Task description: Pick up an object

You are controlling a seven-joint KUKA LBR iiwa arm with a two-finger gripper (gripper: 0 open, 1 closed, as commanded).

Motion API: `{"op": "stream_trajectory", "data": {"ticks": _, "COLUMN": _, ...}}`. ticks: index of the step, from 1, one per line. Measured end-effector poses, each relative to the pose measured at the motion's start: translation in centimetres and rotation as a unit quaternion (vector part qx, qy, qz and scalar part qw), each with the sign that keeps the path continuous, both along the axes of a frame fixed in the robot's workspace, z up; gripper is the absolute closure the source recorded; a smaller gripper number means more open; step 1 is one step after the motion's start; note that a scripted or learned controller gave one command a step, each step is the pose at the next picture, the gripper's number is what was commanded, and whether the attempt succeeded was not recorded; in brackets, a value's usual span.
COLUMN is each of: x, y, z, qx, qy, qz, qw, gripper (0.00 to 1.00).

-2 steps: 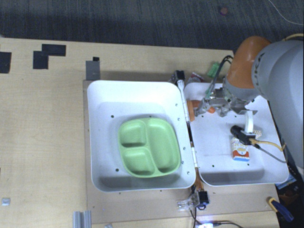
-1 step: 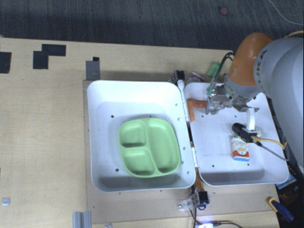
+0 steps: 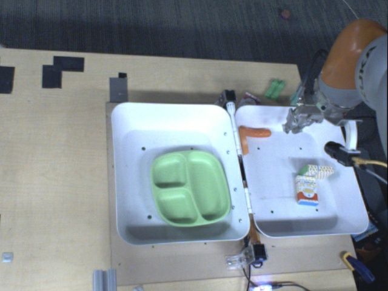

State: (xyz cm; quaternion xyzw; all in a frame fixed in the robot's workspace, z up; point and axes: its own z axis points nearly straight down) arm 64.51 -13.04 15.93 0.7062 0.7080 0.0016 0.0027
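The grey arm (image 3: 357, 59) is cut off by the right edge, so most of its body is out of view. The gripper (image 3: 296, 121) is small and blurred. The print on the small carton (image 3: 307, 191) in the right bin (image 3: 267, 211) is too small to read.

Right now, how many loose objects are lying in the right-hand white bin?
3: an orange carrot-shaped piece at the bin's upper left, a small printed carton near the middle, and a pale patterned packet just above it. The arm may hide more.
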Motion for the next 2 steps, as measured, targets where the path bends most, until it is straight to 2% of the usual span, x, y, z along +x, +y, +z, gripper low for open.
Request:
{"op": "stream_trajectory", "data": {"ticks": 1, "x": 2.34, "y": -7.64, "z": -7.06, "qx": 0.0000, "qy": 0.002, "qz": 0.000, "qw": 1.0000, "gripper": 1.00}}
{"op": "stream_trajectory", "data": {"ticks": 2, "x": 2.50, "y": -7.13, "z": -6.95, "qx": 0.0046, "qy": 0.003, "qz": 0.002, "qw": 1.0000, "gripper": 0.00}}
